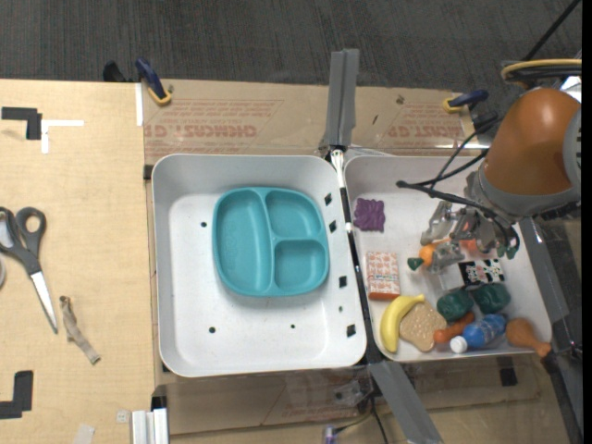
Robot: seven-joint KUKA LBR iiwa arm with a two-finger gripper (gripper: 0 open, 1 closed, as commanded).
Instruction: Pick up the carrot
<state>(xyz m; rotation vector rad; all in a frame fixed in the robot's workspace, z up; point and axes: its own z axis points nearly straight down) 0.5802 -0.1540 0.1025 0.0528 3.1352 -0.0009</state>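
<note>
Carrot (426,256) sitting at my gripper (442,248).
I'm seeing a small orange, green-tipped piece; finger state I cannot tell.

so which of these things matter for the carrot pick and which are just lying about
For the job:
carrot
gripper, down at the carrot
right bin

Lying about:
teal plate
grapes
banana
bread slice
scissors

- The bins (176,276) looked like smooth, glossy white plastic.
- The plate (271,241) was matt teal plastic.
- The bench (74,248) looked like pale wood.
- The scissors (32,266) had shiny metal blades.
</note>
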